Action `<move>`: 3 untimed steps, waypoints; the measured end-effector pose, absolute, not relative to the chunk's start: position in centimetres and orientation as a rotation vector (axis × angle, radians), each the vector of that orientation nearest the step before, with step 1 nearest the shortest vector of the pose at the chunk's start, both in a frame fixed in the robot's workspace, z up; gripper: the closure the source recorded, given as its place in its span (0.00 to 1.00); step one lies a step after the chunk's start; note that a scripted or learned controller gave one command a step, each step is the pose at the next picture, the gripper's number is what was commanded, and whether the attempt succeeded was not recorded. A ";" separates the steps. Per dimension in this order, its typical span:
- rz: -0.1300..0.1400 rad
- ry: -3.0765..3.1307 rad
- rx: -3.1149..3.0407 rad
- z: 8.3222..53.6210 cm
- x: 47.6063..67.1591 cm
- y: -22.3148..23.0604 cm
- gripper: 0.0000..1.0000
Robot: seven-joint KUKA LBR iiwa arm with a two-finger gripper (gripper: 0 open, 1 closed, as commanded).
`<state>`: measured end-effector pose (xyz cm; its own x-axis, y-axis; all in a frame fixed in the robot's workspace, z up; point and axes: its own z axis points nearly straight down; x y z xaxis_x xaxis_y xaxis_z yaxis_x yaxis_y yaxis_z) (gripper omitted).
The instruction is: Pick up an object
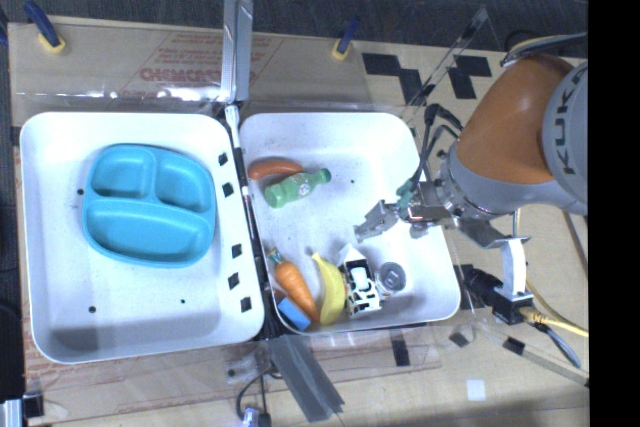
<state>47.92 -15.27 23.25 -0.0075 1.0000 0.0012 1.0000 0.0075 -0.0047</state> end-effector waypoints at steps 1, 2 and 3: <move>-0.018 -2.494 -1.948 11.3 48.4 -11.2 0.00; -0.016 -2.535 -1.921 10.6 48.6 -10.7 0.00; -0.026 -2.426 -2.035 10.5 49.7 -11.7 0.00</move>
